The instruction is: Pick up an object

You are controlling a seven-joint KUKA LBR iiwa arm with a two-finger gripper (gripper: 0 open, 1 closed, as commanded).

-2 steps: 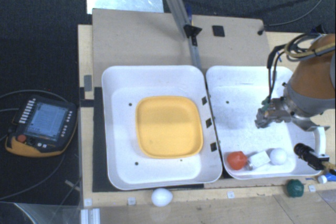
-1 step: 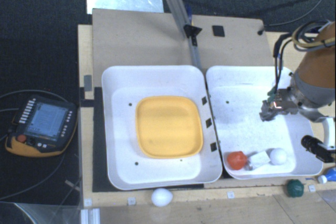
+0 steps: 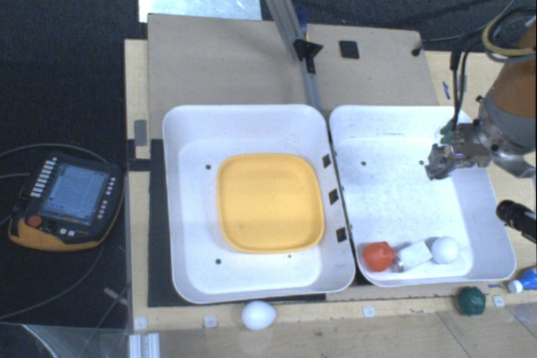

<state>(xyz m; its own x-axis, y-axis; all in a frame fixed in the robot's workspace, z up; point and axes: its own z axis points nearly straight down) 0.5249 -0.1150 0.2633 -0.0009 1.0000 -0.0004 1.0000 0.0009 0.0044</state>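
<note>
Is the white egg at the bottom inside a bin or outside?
Outside. The white egg lies on the bench below the left bin, just past its front rim.

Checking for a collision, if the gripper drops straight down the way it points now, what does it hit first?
Most likely the bare floor of the right bin; the gripper hangs over its upper right part, apart from the red ball. Depth is uncertain.

The right shallow white plastic bin (image 3: pixel 394 205) has open floor across its upper and middle area. Obstacles cluster along its near wall: a round red ball (image 3: pixel 377 256), a small white block (image 3: pixel 413 256) and a white ball (image 3: pixel 444 249), all close together. A square yellow plate (image 3: pixel 271 202) covers most of the left white bin (image 3: pixel 189 205) floor.
</note>
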